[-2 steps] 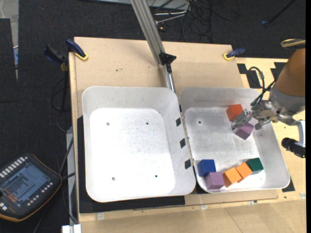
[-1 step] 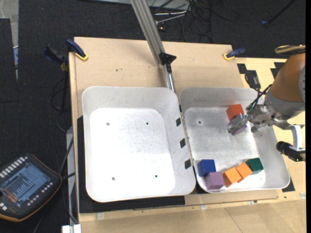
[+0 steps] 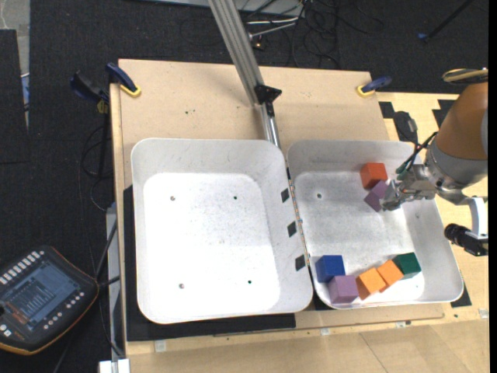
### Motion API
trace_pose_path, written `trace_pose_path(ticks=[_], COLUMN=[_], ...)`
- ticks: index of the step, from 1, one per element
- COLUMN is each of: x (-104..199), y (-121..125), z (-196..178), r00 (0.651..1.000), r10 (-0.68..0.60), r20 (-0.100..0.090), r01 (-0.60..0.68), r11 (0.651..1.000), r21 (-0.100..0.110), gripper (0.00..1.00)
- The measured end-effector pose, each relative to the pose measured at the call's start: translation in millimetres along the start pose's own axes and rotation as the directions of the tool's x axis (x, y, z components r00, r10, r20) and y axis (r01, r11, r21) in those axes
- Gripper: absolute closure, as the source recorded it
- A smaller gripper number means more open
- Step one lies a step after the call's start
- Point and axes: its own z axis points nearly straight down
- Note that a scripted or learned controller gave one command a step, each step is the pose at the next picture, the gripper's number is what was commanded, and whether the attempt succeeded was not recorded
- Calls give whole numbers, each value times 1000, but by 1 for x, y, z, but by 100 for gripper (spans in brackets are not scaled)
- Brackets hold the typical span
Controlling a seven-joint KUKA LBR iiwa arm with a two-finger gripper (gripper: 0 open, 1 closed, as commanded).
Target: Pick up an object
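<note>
Two white bins sit side by side on the counter [image 3: 202,92]. Inside the right bin [image 3: 435,243], the tool [image 3: 394,195] hangs at a purple block [image 3: 375,199], with an orange block [image 3: 373,174] just behind it — whether the tool is apart or together cannot be told. The step looks like the approach; next comes closing squarely on the purple block without nudging its orange neighbour.

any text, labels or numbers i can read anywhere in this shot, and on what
No text can be read in this view.
Teach pendant: its screen shows rows of marks, too small and blurred to read.
Blocks, such as the blue block and the orange block: plain faces, no print.
White bins: dark specks, no lettering.
</note>
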Motion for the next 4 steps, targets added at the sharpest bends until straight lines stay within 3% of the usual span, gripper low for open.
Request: trace_pose_path(ticks=[2,3,4], x=[3,3,49], y=[-5,-4,-10], z=[-106,-117,-124], r00=[1000,1000,1000], r10=[-3,-2,-7], r20=[2,1,-2], r01=[3,2,7], r11=[1000,1000,1000], r21=[-6,-2,2], gripper=[100,100,100])
